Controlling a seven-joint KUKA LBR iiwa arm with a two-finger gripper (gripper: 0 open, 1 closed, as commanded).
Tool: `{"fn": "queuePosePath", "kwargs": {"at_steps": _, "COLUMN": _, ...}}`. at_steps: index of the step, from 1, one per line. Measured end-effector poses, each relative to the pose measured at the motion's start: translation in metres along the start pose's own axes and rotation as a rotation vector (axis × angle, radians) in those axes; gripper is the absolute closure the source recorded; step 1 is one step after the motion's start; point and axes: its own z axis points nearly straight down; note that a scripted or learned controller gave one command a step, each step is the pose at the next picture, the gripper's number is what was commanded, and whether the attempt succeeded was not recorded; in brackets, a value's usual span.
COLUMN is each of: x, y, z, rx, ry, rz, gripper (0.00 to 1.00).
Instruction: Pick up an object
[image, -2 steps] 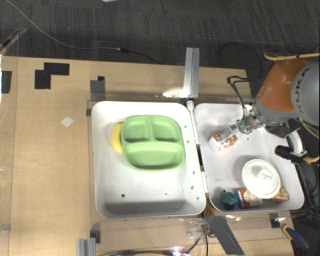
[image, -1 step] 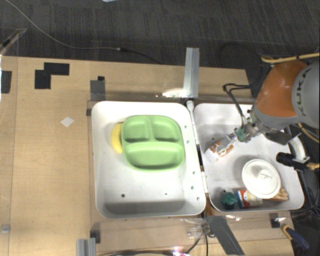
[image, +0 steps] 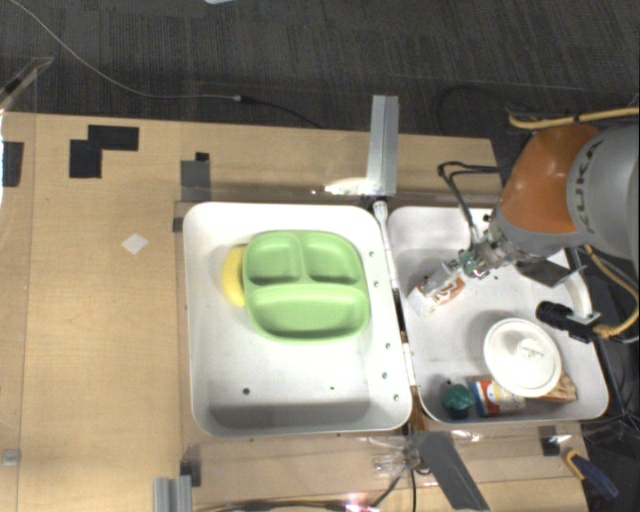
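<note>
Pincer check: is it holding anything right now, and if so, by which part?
Cannot be told. The pincer sits low in the right bin, right beside a small packet, but the view does not settle whether it grips it.

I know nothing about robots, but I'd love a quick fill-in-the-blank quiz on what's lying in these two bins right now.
1. The green divided plastic tray lies in the ____ bin.
2. Peeking from under that tray's left edge is a ____ object.
3. The round white lidded cup sits in the ____ bin.
4. The grey arm's end effector hovers over the right white bin, beside a small ____-and-white packet.

Missing words: left; yellow; right; brown
</note>
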Motion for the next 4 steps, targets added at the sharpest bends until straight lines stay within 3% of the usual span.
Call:
{"fn": "queuePosePath", "kwargs": {"at_steps": 1, "x": -0.012, "y": 0.020, "z": -0.043, "rx": 0.026, "ry": 0.016, "rz": -0.091, "gripper": 0.00}}
{"fn": "queuePosePath", "kwargs": {"at_steps": 2, "x": -0.013, "y": 0.038, "z": 0.024, "rx": 0.029, "ry": 0.014, "rz": 0.084, "gripper": 0.00}}
{"fn": "queuePosePath", "kwargs": {"at_steps": 3, "x": 0.007, "y": -0.002, "z": 0.021, "rx": 0.029, "ry": 0.012, "rz": 0.150, "gripper": 0.00}}
{"fn": "queuePosePath", "kwargs": {"at_steps": 4, "x": 0.006, "y": 0.002, "z": 0.008, "rx": 0.020, "ry": 0.008, "rz": 0.149, "gripper": 1.00}}
